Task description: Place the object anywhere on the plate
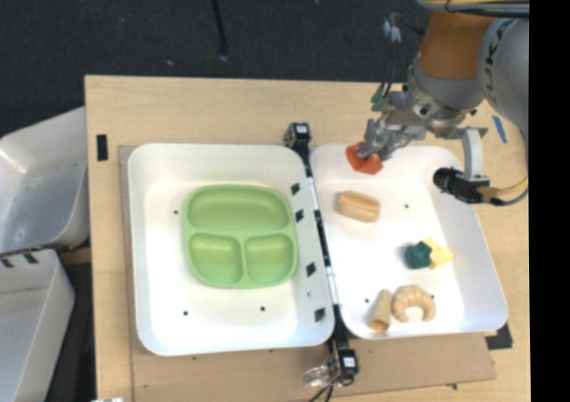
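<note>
A green plate (pixel 239 213) with three compartments lies in the middle of the left bin (pixel 151 302). A small red object (pixel 362 160) sits at the back left corner of the right bin (pixel 463 213). My gripper (pixel 376 143) hangs right over that red object, touching or almost touching its top. The gripper's body hides the contact, so a hold on the object cannot be made out.
The right bin also holds a tan bread-like piece (pixel 358 206), a green and yellow item (pixel 427 255), a croissant (pixel 415 302) and a tan cone (pixel 381 309). A ridge with black clips (pixel 313 231) divides the two bins. A black cable (pixel 463 184) trails off the wrist.
</note>
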Controlling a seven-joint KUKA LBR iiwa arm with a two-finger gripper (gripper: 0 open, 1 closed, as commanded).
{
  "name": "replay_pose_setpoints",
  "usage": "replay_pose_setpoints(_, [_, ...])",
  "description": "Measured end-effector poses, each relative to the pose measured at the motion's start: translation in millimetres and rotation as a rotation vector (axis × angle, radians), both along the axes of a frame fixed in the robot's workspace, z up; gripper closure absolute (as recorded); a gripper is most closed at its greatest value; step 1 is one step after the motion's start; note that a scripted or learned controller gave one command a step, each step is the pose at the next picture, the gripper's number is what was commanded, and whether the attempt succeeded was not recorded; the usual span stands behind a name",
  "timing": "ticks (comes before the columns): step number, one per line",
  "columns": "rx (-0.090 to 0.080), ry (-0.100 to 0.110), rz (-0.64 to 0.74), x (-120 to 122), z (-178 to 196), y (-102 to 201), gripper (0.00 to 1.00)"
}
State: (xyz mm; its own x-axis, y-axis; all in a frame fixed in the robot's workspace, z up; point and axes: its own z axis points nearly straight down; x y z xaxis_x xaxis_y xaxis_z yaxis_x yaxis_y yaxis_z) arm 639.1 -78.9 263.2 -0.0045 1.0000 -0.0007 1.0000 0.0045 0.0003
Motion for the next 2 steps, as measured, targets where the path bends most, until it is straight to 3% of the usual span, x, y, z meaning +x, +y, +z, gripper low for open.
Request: replay_pose_setpoints(2, [0.002, 0.000, 0.003, -8.2, 1.5, 109.8, 1.00])
